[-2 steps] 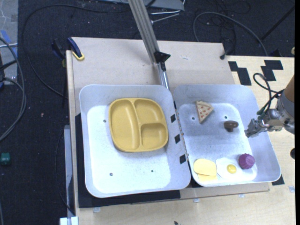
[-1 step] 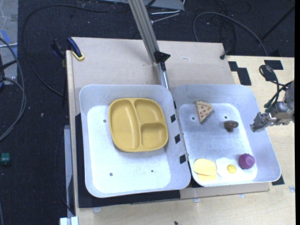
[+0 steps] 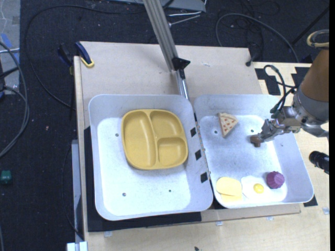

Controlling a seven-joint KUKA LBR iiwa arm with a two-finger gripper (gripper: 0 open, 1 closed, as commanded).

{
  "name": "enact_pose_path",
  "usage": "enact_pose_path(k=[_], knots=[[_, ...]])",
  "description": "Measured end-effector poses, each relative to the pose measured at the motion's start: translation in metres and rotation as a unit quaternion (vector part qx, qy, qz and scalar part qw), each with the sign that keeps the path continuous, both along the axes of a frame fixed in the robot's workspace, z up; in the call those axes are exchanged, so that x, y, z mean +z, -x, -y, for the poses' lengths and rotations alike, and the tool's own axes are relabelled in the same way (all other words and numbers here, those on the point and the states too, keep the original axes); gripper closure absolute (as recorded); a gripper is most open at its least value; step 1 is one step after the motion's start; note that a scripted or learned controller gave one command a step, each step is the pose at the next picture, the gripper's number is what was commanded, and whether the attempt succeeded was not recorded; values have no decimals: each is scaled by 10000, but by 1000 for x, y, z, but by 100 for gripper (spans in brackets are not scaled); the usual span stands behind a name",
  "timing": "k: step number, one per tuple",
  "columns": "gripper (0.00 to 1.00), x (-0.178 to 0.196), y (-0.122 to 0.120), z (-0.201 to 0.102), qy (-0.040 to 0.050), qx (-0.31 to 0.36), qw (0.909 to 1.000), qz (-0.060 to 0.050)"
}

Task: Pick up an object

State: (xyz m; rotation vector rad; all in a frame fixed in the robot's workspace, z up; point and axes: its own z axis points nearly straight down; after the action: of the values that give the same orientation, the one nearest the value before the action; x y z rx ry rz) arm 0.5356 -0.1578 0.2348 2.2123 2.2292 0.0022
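Two white bins on a pale wooden bench. A mustard-yellow divided plate, a tan pizza slice (dotted red), a purple toy, a white-and-yellow egg.

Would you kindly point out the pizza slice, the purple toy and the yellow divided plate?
pizza slice (image 3: 227, 123): camera view, centre of the wedge.
purple toy (image 3: 275, 180): camera view, middle of its rounded top.
yellow divided plate (image 3: 137, 135): camera view, floor of its largest compartment.
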Motion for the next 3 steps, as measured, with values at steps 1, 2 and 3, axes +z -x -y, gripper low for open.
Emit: enact_pose_path(k=[1,2,3], knots=[[100,-9,-4,-50,-3,-2,10000,-11],[100,-17,-11,-105,-6,2,10000,-12],[100,-23,-22,-162,-7,7,10000,-7]])
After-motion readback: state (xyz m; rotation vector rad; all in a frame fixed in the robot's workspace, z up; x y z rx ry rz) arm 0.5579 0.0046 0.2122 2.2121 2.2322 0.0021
